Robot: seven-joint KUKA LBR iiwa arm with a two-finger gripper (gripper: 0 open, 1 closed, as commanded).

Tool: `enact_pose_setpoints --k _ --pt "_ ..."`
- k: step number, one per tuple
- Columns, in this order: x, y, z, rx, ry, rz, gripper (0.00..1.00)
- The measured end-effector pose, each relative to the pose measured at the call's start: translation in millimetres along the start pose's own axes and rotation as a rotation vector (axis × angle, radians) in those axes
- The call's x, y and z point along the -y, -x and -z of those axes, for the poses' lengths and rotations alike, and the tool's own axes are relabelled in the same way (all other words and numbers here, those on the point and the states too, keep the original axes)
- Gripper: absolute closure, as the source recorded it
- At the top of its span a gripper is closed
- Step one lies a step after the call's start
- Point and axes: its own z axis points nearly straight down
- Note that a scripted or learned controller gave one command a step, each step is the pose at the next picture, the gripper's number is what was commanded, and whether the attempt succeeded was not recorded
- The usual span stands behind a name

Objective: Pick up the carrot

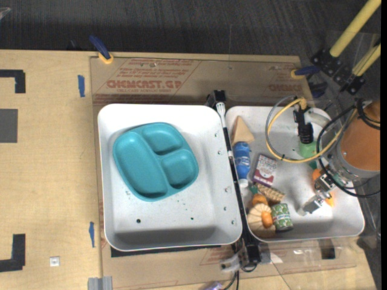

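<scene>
While arm reaches in from right, gripper (pixel 318 193) sits low over right bin (pixel 351 225), near its right wall. Finger state: cannot tell. Orange piece, likely carrot (pixel 316 174), just beside gripper; contact unclear. Bottle (pixel 242 159), packet (pixel 264 169) and can (pixel 281 217) clustered at right bin's left side. Teal tray (pixel 156 159) in left bin (pixel 121 222). Both bins on surface (pixel 48 162).

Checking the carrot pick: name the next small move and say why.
Probably lift slightly to test the grasp. The gripper sits low in the right bin with the orange carrot right against it, but whether it is held cannot be told.
</scene>
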Motion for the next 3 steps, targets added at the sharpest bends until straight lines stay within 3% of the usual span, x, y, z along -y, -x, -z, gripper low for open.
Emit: enact_pose_setpoints --k 1,2,3 --pt "-1 -3 10 -0.007 0.003 -0.004 1.00" --pt "103 26 122 -0.009 0.029 0.108 1.00" --pt "100 25 119 -0.005 0.035 0.104 0.00"
